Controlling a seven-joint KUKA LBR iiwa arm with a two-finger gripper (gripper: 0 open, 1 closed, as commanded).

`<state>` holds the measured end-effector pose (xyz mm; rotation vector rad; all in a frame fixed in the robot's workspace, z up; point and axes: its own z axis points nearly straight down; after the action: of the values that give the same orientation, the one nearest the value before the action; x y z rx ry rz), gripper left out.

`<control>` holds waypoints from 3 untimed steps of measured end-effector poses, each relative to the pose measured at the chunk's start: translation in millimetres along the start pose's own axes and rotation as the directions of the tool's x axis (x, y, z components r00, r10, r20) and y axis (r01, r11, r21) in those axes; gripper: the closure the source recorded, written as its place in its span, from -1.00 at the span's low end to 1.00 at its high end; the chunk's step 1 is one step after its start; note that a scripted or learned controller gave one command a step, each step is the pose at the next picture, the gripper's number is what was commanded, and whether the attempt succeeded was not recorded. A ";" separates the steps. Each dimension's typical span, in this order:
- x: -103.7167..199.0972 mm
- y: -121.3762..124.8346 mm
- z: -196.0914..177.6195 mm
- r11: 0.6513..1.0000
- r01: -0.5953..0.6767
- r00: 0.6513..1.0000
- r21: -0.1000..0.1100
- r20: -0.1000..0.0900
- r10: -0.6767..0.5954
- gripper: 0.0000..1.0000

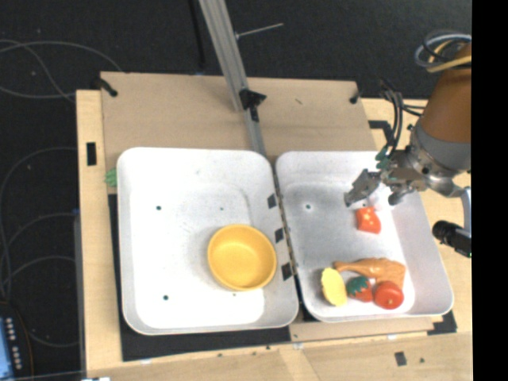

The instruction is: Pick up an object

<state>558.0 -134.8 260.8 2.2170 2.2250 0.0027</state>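
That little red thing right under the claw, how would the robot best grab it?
Probably straight down from above, with the gripper closing across the middle of the small red object. It is compact and lies alone on the right bin's floor, apart from the pile of toys nearer the front, so either side looks free.

The arm [446, 125] has an orange-brown rounded upper housing above a grey wrist section. Looped cables, pale and dark, sit on top of the housing; dark cables run down its left side. The two-finger gripper [379, 190] is dark grey with angular finger bodies.
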 end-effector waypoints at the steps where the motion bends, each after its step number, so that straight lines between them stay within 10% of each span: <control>1: -0.1 0.0 -0.1 1.000 -0.001 1.000 0.000 0.000 0.001 -1.00; 3: 10.3 8.7 104.1 1.000 -0.007 1.000 0.006 0.003 0.007 -1.00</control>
<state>566.9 -124.4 156.7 2.2270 2.2185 -0.0074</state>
